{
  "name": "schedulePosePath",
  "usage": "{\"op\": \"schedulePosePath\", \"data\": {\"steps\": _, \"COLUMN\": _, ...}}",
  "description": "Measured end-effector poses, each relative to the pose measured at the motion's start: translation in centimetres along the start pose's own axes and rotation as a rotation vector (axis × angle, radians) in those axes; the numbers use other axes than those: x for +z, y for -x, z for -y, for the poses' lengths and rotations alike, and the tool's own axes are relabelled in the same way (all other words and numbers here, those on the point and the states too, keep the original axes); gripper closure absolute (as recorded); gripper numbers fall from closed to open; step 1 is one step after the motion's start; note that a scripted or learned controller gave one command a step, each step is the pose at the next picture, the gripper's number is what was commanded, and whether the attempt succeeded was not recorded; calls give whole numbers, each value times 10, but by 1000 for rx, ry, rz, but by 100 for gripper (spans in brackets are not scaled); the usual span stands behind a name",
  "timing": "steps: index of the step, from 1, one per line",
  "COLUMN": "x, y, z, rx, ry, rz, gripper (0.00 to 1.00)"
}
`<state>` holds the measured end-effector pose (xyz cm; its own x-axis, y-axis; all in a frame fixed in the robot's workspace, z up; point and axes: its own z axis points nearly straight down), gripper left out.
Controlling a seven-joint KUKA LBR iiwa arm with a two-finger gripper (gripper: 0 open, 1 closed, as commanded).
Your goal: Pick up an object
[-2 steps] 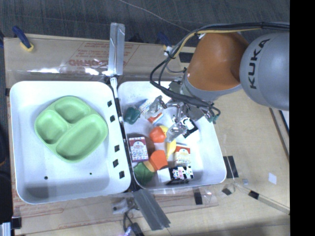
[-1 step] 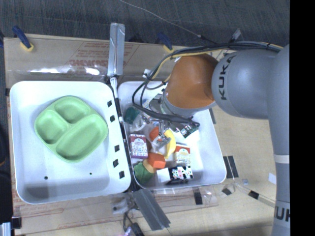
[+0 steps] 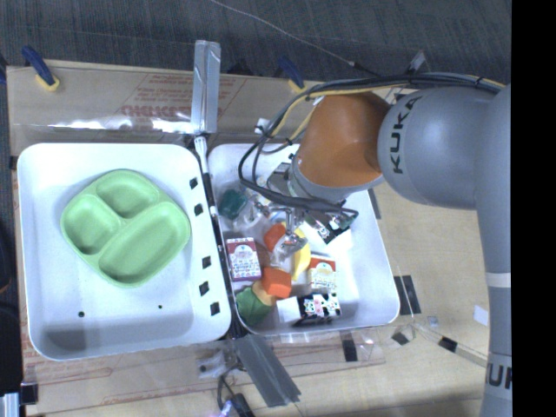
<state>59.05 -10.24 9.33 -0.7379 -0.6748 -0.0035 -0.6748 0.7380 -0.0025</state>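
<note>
The one camera looks down on two white bins. The left bin (image 3: 39, 233) bears a green divided plate (image 3: 126, 224) and little else. The right bin (image 3: 382, 268) holds a crowded heap: a dark teal piece (image 3: 233, 203) near the divider, a small red packet (image 3: 243, 259), an orange block (image 3: 276, 281), a yellow piece (image 3: 301, 259), a green rounded toy (image 3: 252, 307) at the near wall and a black-and-white patterned box (image 3: 318, 307). The arm, with its orange band (image 3: 343, 142), leans in over this bin, and the gripper (image 3: 291, 224) hangs low among the central pieces, just above the orange and yellow ones. Cables and the wrist cover the tips, so whether it is open, closed or gripping anything cannot be told.

The likeliest target, as a judgement, is the yellow piece just beside the orange block. Its long axis seems to run from the far wall toward the near one, tilted a little. To grasp well, the closing line should cross that axis, and the descent should be straight so neighbours touching it are not shoved or pinched along with it
</note>
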Motion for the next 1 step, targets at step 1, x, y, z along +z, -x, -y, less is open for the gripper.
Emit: {"op": "schedulePosePath", "data": {"steps": 1, "x": 0, "y": -37, "z": -24, "rx": 117, "ry": 0, "rz": 0, "gripper": 0}}
